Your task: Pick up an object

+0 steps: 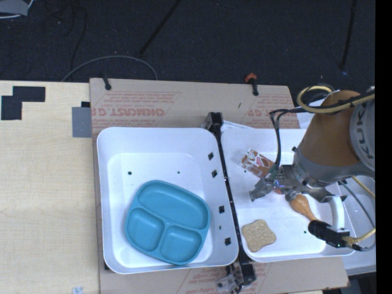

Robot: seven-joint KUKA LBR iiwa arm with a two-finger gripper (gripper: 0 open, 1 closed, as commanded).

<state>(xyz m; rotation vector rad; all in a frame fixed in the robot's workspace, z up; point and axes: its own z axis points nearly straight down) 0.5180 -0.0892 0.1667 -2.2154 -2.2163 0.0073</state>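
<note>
White bins: two, side by side on the pale wood counter (pixel 43 195), with a brown cardboard sheet (pixel 184 103) under them. This is the camera view, looking down from above.
Left bin (pixel 113 164): it holds a blue plate (pixel 166 222) with three parts. Nothing lies on the plate.
Right bin (pixel 288 241): it holds three small things. A snack packet (pixel 256 162) is near the top. A tan slice of toast (pixel 258 234) lies flat near the bottom rim. An orange-brown toy (pixel 302 206), shaped like a chicken leg, lies to the right of both.
Arm (pixel 331 139): grey and orange, it reaches in from the right and hangs low over the right bin.
Jaws: their grey tip is down in the bin, between the packet and the toast, just beside the orange-brown toy. I cannot tell if they are open or shut. I see nothing in them.
Thing to pick: nothing is lifted yet. All three things lie in the right bin, and the orange-brown toy looks closest.
Step now: I think the arm is getting set to grab.
How to do it well: line the jaws up right over one thing, not over the bare floor between them. Go straight down, close on the thin part of the toy, then lift slowly. The toast is flat and may slip out. The packet may crumple.
</note>
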